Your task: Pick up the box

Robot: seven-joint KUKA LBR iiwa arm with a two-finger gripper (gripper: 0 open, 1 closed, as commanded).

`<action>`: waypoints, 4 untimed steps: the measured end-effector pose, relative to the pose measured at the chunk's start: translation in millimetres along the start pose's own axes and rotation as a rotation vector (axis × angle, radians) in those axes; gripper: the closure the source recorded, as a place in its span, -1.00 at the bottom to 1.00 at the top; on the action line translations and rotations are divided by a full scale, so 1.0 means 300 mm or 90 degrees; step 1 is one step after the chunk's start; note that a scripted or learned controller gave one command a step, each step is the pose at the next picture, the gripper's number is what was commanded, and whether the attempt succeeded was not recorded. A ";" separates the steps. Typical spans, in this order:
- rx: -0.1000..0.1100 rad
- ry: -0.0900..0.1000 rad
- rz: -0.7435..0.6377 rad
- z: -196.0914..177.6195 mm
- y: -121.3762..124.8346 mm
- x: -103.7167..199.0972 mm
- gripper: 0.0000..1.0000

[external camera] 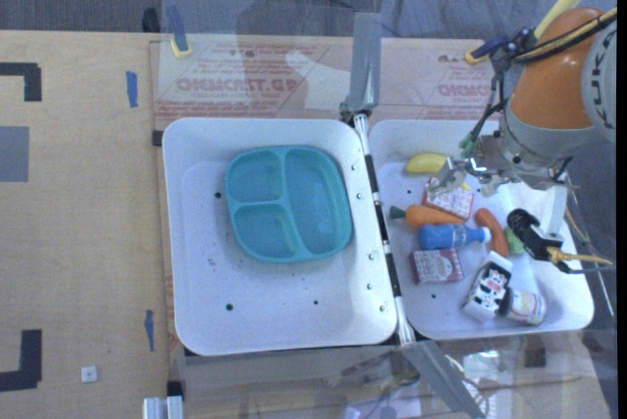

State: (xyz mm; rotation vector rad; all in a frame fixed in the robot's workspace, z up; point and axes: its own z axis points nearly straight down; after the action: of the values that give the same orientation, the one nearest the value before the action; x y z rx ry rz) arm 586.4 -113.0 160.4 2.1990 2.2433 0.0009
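This looks like a robot lab: a wooden bench marked with tape, two white bins, taped plastic sheets and cables on grey carpet.

— How is the tray looking?
— Showing smooth teal plastic, faintly glossy. The bins are looking like matt white plastic, the tabletop like pale, matt wood

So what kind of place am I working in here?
Probably a robotics lab test bench: two white bins side by side, blue tape marks on the board, and toy food such as a banana.
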 end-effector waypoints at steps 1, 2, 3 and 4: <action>-0.006 0.000 -0.041 0.240 -0.114 -0.087 -1.00; -0.002 -0.001 -0.152 -0.045 -0.154 -0.138 -1.00; -0.012 -0.005 -0.109 0.219 0.059 -0.301 -1.00; -0.015 -0.003 -0.107 0.182 0.064 -0.302 1.00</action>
State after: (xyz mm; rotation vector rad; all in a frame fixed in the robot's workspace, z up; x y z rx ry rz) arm 607.3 -203.3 105.9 1.9894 2.4048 0.0217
